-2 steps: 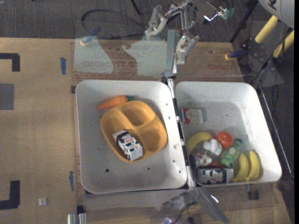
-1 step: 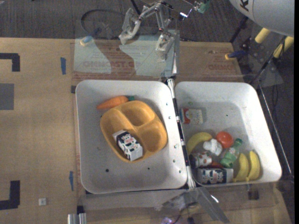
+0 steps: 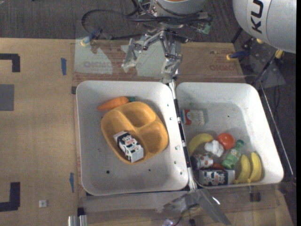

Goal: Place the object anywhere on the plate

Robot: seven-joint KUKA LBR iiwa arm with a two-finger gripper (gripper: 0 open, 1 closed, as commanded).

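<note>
I am holding my end effector (image 3: 149, 54) with fingers apart and nothing between them, high beyond the far rim of the left bin (image 3: 89, 126). The milk carton (image 3: 128, 146) is lying in the near compartment of the yellow plate (image 3: 150, 126). Descending here, I am risking striking the wall between the bins or nudging the carrot (image 3: 113, 103) touching the plate's far edge.

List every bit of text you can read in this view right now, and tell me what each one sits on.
"KU": black letters on the white arm housing at top right, cut off by the frame edge.
Small carton on the yellow plate: black-and-white print, too blurred to read.
Carton lying in the right bin: print too small to read.
Packet in the right bin: red marking, unreadable.
</note>
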